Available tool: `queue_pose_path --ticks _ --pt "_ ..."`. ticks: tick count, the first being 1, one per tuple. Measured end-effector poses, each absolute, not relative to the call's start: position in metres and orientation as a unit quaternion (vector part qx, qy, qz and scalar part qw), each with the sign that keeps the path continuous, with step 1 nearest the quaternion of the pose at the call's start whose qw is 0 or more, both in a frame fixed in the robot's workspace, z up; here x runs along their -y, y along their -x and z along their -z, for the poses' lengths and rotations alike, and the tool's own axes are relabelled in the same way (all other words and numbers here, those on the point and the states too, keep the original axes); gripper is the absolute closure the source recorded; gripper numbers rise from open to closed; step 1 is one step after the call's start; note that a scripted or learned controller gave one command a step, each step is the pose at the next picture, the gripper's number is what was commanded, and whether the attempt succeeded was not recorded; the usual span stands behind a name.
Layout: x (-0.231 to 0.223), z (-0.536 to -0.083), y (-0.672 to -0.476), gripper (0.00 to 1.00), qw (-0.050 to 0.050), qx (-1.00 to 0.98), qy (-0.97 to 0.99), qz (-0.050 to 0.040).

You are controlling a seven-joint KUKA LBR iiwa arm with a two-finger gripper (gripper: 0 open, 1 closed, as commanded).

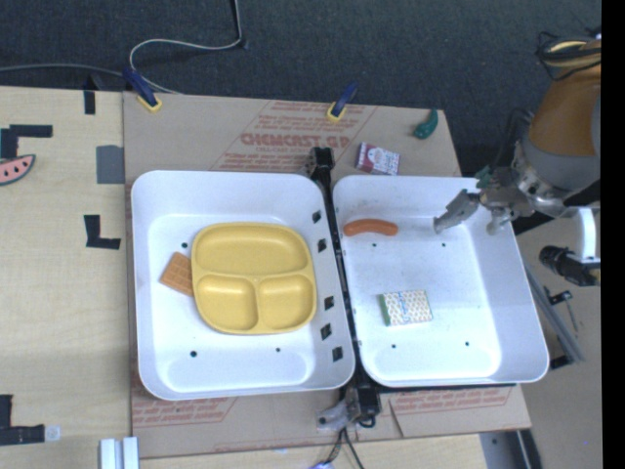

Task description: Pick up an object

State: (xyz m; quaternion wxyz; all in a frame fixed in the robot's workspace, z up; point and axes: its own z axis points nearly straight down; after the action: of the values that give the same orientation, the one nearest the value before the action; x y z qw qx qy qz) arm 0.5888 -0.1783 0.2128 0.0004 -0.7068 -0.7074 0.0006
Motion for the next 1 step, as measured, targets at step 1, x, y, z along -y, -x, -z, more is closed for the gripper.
queue_pose_path --ticks 1 --pt "0.1562 -0.0867 -0.6126 0.0 -0.002 0.708 0.707 0.0012"
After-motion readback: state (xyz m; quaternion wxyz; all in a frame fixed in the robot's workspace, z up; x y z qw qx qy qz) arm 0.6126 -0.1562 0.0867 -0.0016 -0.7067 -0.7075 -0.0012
